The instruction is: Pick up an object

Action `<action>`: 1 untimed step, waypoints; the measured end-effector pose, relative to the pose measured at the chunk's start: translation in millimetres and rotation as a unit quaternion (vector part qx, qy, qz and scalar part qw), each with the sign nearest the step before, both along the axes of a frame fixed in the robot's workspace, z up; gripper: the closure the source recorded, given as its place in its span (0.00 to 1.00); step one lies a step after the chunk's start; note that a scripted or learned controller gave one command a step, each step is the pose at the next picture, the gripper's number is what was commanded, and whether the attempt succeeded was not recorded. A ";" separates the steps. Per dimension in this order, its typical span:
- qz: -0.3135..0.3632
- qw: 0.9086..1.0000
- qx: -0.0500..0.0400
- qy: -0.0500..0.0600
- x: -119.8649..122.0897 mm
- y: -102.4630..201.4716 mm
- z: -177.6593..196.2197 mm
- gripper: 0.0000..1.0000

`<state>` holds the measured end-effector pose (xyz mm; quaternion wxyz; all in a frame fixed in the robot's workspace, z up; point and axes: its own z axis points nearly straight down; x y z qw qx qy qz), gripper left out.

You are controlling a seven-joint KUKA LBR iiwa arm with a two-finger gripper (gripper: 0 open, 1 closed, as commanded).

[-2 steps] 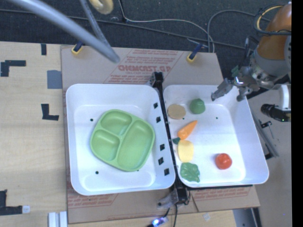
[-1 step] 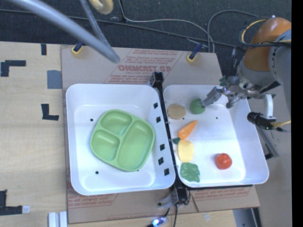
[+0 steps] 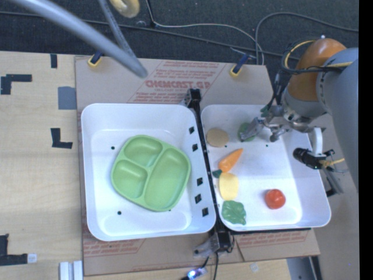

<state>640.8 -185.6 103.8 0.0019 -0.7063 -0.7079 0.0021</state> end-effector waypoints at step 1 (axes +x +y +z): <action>0.000 1.000 0.001 0.005 -2.0 -0.1 11.5 1.00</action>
